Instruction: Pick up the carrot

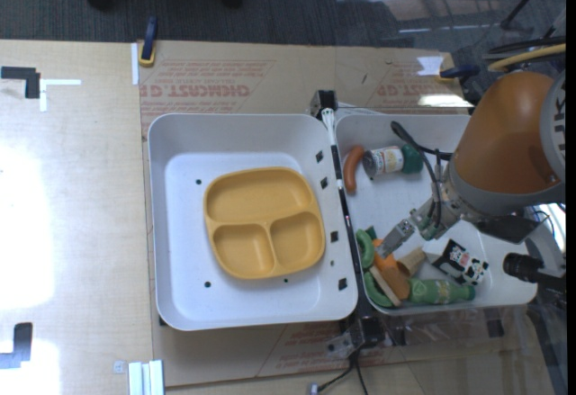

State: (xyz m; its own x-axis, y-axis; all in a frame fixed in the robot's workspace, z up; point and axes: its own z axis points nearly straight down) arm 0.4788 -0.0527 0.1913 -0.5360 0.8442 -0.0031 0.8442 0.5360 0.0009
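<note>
The carrot (391, 276) lies near the front left corner of the right bin (504, 294). It is orange, with green leafy parts (366, 249) beside it. My gripper (402, 235) reaches in from the right and hangs just above and right of the carrot, pointing down-left toward it. A small orange bit shows at its tip; whether it touches the carrot is unclear. The grey and orange arm (504, 146) covers the right part of the bin.
A yellow divided plate (264, 222) sits in the left bin (171, 204). In the right bin lie an orange sausage-like piece (351, 166), a small jar (392, 159), a green can (441, 291), a beige block (412, 260) and a black-and-white item (464, 263).
</note>
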